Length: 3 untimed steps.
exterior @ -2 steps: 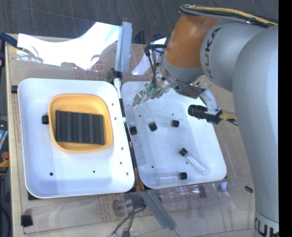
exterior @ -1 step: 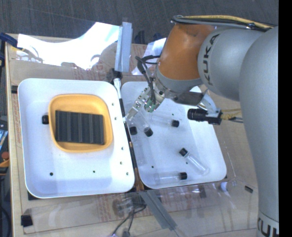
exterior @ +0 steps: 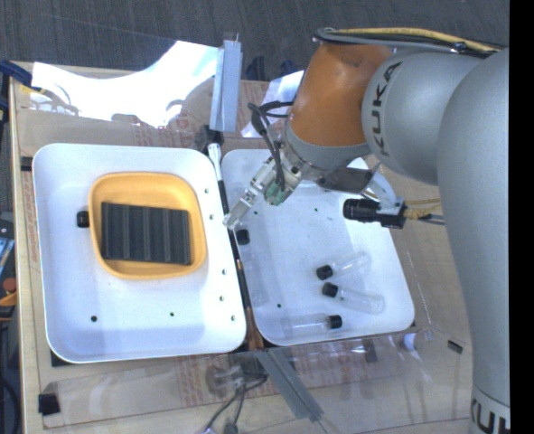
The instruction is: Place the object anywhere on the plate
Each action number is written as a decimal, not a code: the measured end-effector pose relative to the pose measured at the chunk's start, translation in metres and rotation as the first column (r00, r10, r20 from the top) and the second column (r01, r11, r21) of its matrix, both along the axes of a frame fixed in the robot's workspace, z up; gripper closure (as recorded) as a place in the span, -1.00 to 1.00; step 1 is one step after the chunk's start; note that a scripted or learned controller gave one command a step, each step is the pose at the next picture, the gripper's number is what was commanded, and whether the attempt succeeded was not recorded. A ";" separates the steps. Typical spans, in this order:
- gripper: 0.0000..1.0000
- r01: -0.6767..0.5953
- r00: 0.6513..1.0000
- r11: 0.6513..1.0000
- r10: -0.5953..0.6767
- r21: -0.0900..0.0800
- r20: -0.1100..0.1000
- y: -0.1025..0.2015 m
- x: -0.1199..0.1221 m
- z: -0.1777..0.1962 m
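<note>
A yellow plate (exterior: pixel 145 191) with a dark ridged insert (exterior: pixel 147 233) sits in the left bin (exterior: pixel 68 315). Several clear tubes with black caps lie in the right bin (exterior: pixel 289 242): one (exterior: pixel 343 266) mid-right, one (exterior: pixel 355 297) just below it, and one (exterior: pixel 310 324) near the front wall. My gripper (exterior: pixel 237 213) hangs over the right bin's left wall, pointing down-left toward the divide between the bins. A small black cap (exterior: pixel 242 236) shows just below its tip; whether it is held is unclear.
A small black piece (exterior: pixel 82 218) lies in the left bin beside the plate's left rim. The arm's orange band (exterior: pixel 339 98) and grey body loom over the right bin's back and right side. A metal bar (exterior: pixel 225 84) stands behind the bins.
</note>
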<state>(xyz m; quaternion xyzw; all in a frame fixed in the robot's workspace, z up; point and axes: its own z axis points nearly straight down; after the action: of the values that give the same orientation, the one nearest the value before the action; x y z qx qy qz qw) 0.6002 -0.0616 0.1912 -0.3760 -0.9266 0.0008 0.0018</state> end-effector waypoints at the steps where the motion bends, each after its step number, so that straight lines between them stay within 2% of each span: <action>1: -1.00 -0.229 0.973 0.973 0.229 -0.001 0.005 0.054 0.010 0.001; 2: -1.00 -0.320 0.947 0.947 0.320 -0.002 0.006 -0.001 0.038 0.001; 3: -1.00 -0.320 0.947 0.947 0.320 -0.002 0.006 -0.001 0.038 0.001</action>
<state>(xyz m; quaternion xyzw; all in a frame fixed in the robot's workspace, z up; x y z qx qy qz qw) 0.6378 -0.0630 0.1927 -0.2205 -0.9754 0.0002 -0.0012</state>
